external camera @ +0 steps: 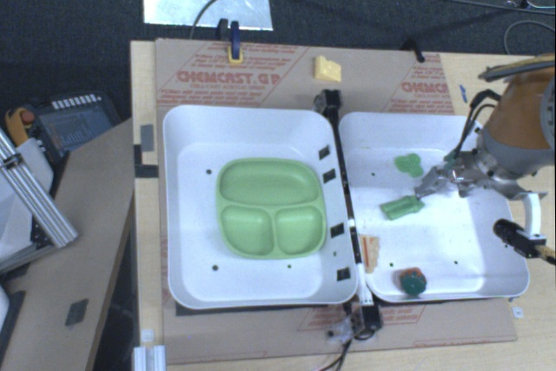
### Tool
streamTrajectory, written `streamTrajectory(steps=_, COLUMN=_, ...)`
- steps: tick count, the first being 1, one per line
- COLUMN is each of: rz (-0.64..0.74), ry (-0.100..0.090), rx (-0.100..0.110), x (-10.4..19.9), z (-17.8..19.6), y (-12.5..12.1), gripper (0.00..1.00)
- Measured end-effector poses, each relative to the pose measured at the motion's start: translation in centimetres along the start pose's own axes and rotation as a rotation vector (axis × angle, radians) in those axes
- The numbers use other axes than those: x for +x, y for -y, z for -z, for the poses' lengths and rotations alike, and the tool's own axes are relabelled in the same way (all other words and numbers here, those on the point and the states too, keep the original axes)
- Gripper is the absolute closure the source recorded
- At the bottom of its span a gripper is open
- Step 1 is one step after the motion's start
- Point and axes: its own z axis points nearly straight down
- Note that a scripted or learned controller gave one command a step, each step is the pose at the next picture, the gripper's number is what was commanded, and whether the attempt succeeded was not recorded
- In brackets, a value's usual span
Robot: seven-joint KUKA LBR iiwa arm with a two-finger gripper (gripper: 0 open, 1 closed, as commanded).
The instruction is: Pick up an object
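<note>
Arm: grey KUKA arm (521, 135) with an orange band reaches in from the right, over the right bin.
Gripper: gripper (429, 184) hangs low over the middle of the right bin, fingers pointing left.
Jaws: too small and blurred; I cannot tell whether they are apart or together, and nothing is visibly held between them.
Right bin: shallow white bin (486, 274) holds 4 small things.
Green block: oblong green block (401, 207) lies tilted on the bin floor, just below and left of the gripper tip, very near it; contact cannot be judged.
Green lump: small light green piece (407, 162) lies above the block, nearer the far wall.
Round object: red and green ball-like object (413, 281) sits near the front wall.
Strip: orange-and-white strip (370, 253) lies against the left wall of the right bin.
Left bin: white bin (187, 143) holds 1 green 3-compartment tray (269, 207), lying flat in its middle.
Bench: yellow piece (327, 69) lies on the cardboard behind the bins.
</note>
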Motion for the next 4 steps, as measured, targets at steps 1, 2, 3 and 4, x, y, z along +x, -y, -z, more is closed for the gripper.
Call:
streamTrajectory(steps=1, rz=0.0, ry=0.0, rx=-0.001, x=0.0, z=-2.7, y=-0.1, gripper=0.0)
streamTrajectory(steps=2, rz=0.0, ry=0.002, rx=-0.005, x=0.0, z=-1.5, y=-0.2, gripper=1.0)
streamTrajectory(steps=3, rz=0.004, ry=0.001, rx=-0.006, x=0.9, z=3.3, y=-0.4, gripper=1.0)
streamTrajectory(steps=4, rz=0.004, ry=0.002, rx=-0.006, x=0.8, z=7.7, y=-0.9, gripper=1.0)
